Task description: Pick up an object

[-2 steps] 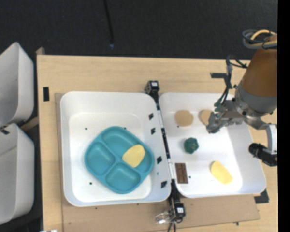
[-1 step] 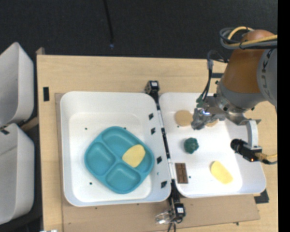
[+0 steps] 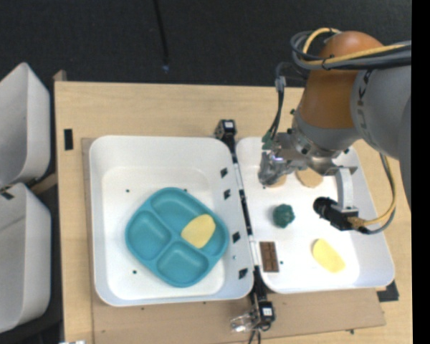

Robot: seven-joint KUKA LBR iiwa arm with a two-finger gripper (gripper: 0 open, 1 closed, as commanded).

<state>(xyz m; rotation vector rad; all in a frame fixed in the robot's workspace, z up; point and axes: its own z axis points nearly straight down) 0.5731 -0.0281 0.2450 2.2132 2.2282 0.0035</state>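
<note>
**Surfaces and finishes**

Both bins point(image 3: 107, 278) look like smooth, glossy white plastic. The bench point(image 3: 72, 106) is pale matt wood. Left of the gripper point(image 3: 272, 172), the teal tray point(image 3: 147, 239) is smooth plastic with a soft sheen. The gripper looks like shiny metal; the band point(image 3: 330, 84) above it is glossy orange.

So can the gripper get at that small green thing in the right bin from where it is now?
Probably yes. The gripper hangs over the right bin, just up from the green object, which sits alone with bare floor around it; nothing lies between them.
</note>
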